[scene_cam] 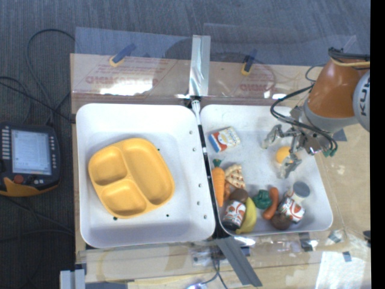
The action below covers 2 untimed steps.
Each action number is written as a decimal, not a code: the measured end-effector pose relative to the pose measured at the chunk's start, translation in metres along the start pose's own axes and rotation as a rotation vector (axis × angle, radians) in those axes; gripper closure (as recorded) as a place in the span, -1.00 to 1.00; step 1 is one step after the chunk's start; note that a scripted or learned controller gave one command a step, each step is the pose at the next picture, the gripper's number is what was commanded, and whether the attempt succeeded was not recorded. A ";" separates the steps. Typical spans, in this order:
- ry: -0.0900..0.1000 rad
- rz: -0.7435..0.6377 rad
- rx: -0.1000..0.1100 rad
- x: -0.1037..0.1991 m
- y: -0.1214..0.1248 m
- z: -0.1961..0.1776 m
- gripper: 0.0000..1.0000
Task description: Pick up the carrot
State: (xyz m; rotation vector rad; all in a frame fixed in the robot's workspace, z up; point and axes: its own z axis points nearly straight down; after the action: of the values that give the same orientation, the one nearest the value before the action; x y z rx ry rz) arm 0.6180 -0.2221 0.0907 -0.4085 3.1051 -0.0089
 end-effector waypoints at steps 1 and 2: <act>-0.011 0.000 0.007 -0.004 0.000 -0.014 1.00; -0.009 0.000 0.006 -0.004 0.000 -0.013 -1.00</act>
State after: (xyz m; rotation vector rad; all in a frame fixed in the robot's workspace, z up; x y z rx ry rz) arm 0.6214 -0.2211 0.1037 -0.4077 3.0949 -0.0168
